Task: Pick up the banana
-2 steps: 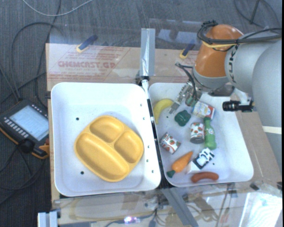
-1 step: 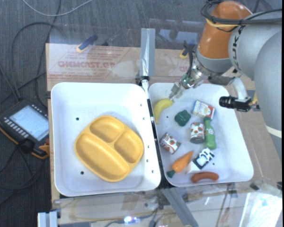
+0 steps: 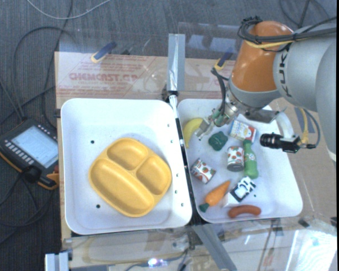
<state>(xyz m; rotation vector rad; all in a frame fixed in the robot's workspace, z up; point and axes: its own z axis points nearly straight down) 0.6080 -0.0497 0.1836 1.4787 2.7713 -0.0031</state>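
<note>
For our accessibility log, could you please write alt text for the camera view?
The gripper hovers at the banana near the right bin's left wall. That bin also holds a carrot, sausage, green bottle and small cans. The left bin holds a yellow divided plate.

Dark grey carpet (image 3: pixel 130 16) strewn with cables (image 3: pixel 45 7) surrounds the bench; a handheld screen unit (image 3: pixel 28 148) lies left.

My gripper (image 3: pixel 210 124) covers part of the banana (image 3: pixel 190 130), and whether my fingers are parted is too small to tell. My arm (image 3: pixel 305 55) runs off the right edge.
</note>
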